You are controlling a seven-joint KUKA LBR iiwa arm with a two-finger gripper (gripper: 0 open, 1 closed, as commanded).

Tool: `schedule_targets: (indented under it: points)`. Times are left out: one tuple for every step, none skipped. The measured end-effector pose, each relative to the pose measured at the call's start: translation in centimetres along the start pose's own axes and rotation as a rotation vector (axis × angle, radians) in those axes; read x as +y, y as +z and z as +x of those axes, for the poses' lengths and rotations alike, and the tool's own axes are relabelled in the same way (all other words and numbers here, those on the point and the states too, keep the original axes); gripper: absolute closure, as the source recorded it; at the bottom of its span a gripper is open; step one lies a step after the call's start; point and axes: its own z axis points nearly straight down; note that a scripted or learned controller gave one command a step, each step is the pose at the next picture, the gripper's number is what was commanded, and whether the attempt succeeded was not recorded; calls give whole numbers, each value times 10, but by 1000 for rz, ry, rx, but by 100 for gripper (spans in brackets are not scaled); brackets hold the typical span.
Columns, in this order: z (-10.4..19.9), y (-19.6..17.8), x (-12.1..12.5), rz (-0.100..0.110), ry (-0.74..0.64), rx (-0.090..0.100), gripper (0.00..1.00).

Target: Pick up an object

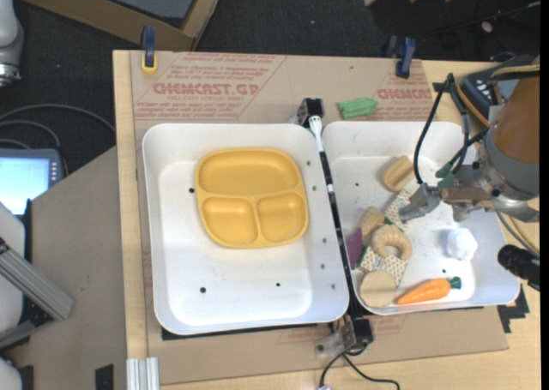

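Observation:
The right bin [429, 135] holds several small objects: a tan bread-like piece [397, 172], a beige ring [393, 243], a round tan cookie [375, 286], an orange carrot [424, 291] and a white lump [459, 243]. My gripper [417, 205] reaches in from the right and hangs low over the middle of this bin. It is just below the tan piece and up and to the right of the ring. Its tip sits close to a patterned scrap [396, 208]. I see nothing lifted.
A yellow divided plate [252, 196] lies in the left bin [171, 277]. A green object [358, 108] rests on the board behind the right bin. Black cables [426, 140] loop from the arm over the right bin. Blue clamps [404, 57] hold the board's far edge.

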Motion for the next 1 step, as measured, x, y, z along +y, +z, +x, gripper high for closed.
schedule_targets:
  points:
    - [-69, 81, 87, -12, 4, -8, 0]
